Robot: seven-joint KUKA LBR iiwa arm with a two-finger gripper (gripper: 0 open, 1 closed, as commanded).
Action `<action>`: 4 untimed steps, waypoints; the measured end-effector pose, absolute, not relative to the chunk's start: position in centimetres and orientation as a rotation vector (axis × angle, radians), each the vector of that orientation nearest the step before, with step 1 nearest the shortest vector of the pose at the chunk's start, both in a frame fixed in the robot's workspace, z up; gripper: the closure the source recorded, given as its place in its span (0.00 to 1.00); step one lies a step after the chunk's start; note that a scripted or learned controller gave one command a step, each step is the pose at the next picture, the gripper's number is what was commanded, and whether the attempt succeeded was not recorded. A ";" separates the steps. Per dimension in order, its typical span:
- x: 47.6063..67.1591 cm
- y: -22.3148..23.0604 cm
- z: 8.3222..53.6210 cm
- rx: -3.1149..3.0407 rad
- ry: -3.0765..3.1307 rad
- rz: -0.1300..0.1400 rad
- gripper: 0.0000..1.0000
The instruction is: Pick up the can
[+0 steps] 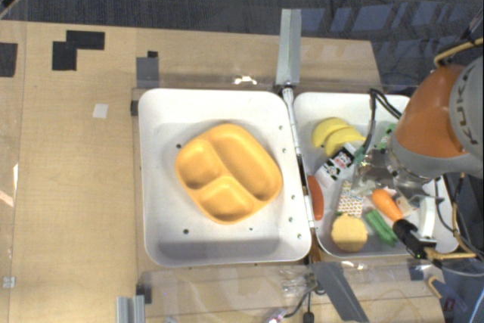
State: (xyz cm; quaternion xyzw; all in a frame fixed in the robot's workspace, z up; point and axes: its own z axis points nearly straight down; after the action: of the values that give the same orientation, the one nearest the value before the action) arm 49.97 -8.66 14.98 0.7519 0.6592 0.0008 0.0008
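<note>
My grey arm with the orange band [431,121] is over the right shallow white bin [306,111], reaching in from the right. My claw [376,176] sits low among the clutter there; can't tell whether it's apart or together, the wrist blocks it. The can: the small cylinder with a white, black and red label [337,163] lying on its side looks like it, just left of my claw, below the yellow plastic bananas [336,134]. Can't tell if I'm touching it. Nearby: orange plastic carrot [386,203], green pod-shaped piece [380,226], round yellow sponge-like lump [349,232], thin red-orange stick [315,197] along the left wall. Left white bin [155,238] holds a yellow three-compartment plastic tray [227,172].
</note>
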 end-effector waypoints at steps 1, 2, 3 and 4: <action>48.8 -5.6 22.2 2.217 2.219 0.007 1.00; 54.6 -9.5 15.7 2.296 2.140 0.003 1.00; 48.8 -6.9 24.0 2.330 2.101 0.006 1.00; 53.3 -11.6 16.0 2.385 2.043 0.001 1.00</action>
State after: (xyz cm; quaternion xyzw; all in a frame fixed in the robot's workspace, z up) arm 53.30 -11.58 15.99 0.7595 0.6505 0.0004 0.0008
